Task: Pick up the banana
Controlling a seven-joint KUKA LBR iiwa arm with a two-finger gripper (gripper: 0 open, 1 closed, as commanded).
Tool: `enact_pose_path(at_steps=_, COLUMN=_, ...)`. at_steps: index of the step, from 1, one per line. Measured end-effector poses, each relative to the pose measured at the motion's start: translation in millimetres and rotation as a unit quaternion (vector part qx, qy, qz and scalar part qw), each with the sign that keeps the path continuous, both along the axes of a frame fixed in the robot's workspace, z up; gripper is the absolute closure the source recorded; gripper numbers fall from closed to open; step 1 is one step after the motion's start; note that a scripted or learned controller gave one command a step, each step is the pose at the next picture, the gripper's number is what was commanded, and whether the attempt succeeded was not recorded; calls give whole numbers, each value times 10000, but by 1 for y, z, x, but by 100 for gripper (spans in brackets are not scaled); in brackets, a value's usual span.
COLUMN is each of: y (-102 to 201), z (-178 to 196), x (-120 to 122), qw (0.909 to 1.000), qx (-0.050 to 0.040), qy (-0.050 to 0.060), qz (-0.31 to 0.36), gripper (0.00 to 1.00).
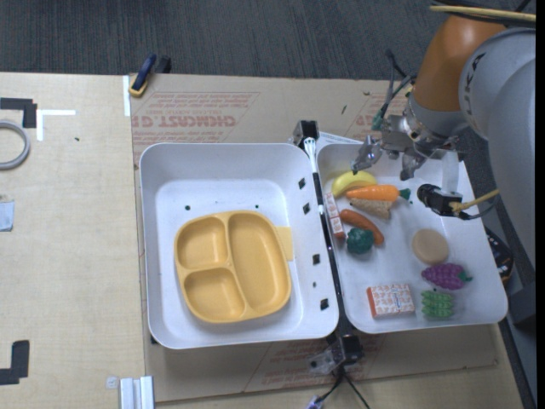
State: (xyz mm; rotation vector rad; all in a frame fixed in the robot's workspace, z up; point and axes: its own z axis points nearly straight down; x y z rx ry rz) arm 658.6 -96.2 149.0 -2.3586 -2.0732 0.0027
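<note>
Here, in the camera view, you see the banana (352, 181) lying in the far left part of the right bin (477, 312), near the divider between the two bins. The gripper (390, 153) hangs just above and to the right of it, over the far end of the same bin, close to the banana but not touching it.

Count the contents as follows. The right bin holds one banana, one carrot (373, 193) touching the banana's near side, one sausage (363, 225), one dark green vegetable (359, 241), one tan round piece (430, 247), one bunch of purple grapes (445, 274), one green item (438, 304) and one small printed box (390, 300). The left bin (162, 313) holds one yellow divided plate (231, 266) with three compartments.

The gripper's two fingers stand spread apart, one toward the banana and one toward the bin's right wall. Nothing lies between them, and they grasp nothing.
</note>
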Motion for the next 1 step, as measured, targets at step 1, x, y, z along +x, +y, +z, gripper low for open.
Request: enact_pose_path(at_steps=1, y=-7, z=-49, x=5, qw=9996, qx=9, qy=-75, qz=-261, gripper=0)
